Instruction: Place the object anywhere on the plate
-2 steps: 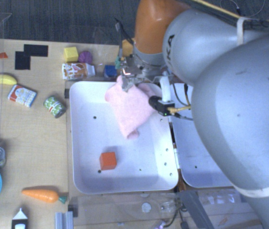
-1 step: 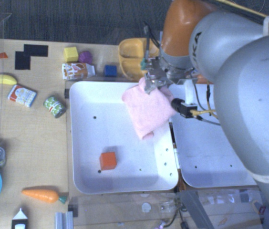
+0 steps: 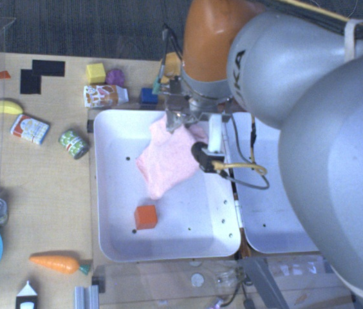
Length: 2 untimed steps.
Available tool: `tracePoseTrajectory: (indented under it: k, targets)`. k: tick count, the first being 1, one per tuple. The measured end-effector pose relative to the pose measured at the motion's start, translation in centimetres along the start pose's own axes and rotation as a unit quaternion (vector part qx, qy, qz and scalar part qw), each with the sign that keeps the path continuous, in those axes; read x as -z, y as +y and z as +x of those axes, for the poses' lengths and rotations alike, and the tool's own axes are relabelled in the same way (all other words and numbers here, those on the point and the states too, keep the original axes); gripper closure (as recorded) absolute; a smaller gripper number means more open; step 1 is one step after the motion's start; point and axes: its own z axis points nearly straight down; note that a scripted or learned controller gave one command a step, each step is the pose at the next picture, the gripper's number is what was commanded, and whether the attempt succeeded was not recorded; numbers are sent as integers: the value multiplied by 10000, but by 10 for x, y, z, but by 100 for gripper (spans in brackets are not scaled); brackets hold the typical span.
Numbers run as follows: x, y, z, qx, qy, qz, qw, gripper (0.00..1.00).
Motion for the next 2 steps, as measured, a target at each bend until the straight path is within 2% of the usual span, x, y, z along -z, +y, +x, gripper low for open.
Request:
tracePoseTrajectory:
  k: [1,2]
  targets:
    - [-75,-23,39,452,-11,32,9990,100]
    - [-143,-29,57,1171,-3,23,9931,100]
